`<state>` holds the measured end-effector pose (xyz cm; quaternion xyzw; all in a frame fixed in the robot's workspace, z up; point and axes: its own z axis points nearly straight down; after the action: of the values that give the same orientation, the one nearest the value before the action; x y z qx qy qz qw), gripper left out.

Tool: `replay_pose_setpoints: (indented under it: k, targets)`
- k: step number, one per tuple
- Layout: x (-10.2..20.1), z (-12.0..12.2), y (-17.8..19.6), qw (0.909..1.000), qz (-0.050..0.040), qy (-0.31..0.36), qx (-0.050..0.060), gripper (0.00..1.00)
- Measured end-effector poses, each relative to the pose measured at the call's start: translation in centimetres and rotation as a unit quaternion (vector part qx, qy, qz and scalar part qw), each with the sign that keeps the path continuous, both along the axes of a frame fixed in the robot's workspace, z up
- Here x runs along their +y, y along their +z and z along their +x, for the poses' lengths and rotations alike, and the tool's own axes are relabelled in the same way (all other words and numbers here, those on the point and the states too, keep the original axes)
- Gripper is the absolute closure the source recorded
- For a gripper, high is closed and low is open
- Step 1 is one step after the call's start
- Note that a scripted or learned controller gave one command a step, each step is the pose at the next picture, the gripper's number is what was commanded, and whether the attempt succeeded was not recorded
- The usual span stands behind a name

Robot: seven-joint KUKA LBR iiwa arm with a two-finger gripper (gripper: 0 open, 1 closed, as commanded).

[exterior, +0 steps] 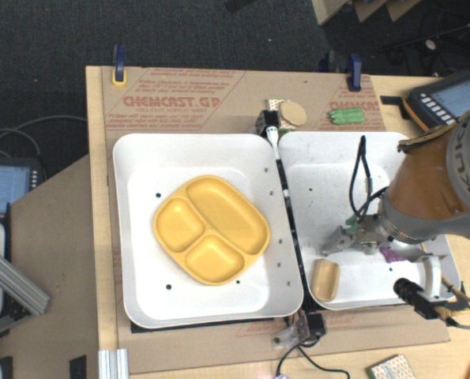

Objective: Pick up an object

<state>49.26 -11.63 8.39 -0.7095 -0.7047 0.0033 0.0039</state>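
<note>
1. Left bin (132, 235): shallow white plastic tray, bearing one yellow plastic divided plate (210, 229) with three compartments, lying flat near the middle.
2. Right bin (313, 172): second shallow white plastic tray, touching the first along a dark seam; bearing one small tan rounded cup-like object (325, 279), lying near the front left corner.
3. Also a small purple scrap (390, 253) just beside the wrist, mostly hidden; too little visible to name.
4. Grey arm with orange band (428, 188), reaching in from the right, low over the right bin; two-finger gripper (347, 241) pointing leftward, near the tan object but apart from it, above and to its right.
5. Finger state: impossible to tell from this slant; nothing visibly between them, so no hold claimed.
6. Likely step: approach toward a grasp, nothing lifted yet.
7. To do it well: centre over the tan object rather than beside it, align the jaws across its narrower width, descend fully to the bin floor before closing, keep clear of the bin wall close by on the left.
8. Risk, as a judgement: rounded object could roll or be nudged into the corner if touched off-centre.
9. Count: two bins, one yellow plate, one tan object, one purple scrap, one arm, one gripper.
</note>
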Motion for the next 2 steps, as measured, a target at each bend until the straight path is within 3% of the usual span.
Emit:
replay_pose_setpoints:
  k: [1, 2]
  targets:
    - [0.3, 5.3, 0.1, 1.0, -0.0015, 0.005, -0.008, 0.0]
    - [0.4, 13.1, 0.2, 0.9999, -0.0014, 0.005, -0.009, 0.0]
